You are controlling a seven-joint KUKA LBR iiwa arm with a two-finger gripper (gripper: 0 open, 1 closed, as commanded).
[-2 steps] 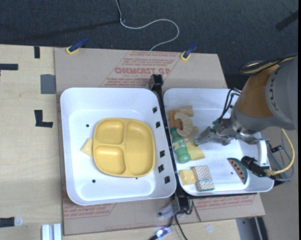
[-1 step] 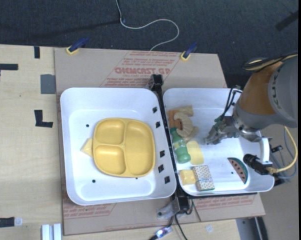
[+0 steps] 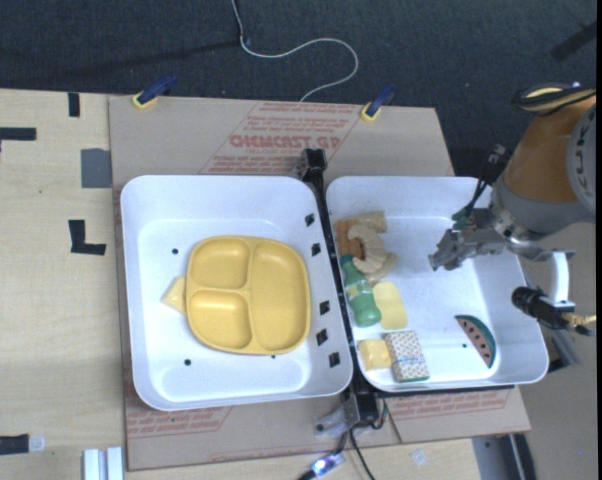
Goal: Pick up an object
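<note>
**My gripper hovering over the right bin, objects along its left wall**

My gripper [image 3: 449, 256] hung over the upper right part of the right bin [image 3: 436, 193], pointing toward the view's left. It was small and dark against the white floor, and I could not tell how far it was open or whether it had hold of anything. Behind it my grey wrist ran back to the right, and my orange band [image 3: 541, 158] sat above it at the frame's edge, where the rest of my arm was cut off.

The things to pick lay well apart from my gripper, crowded along the bin's left wall. At the top was a tan and brown heap [image 3: 365, 243] whose separate pieces I could not make out. Below it lay a green item [image 3: 361, 298], just beside a pale yellow block [image 3: 389, 304]. Nearer the front sat a small yellow cube [image 3: 373, 353] touching a speckled box [image 3: 408, 356]. A toy watermelon slice [image 3: 476, 340], curved with a green rind, lay alone near the right front corner.

The left bin [image 3: 146, 203] held a glossy yellow divided plate [image 3: 249, 294] with three compartments, covering most of a pale yellow wedge [image 3: 173, 293] that poked out at its left. Both bins were shallow, smooth white plastic, standing on a printed cardboard sheet [image 3: 271, 133] clamped to the wooden bench [image 3: 41, 298].
</note>
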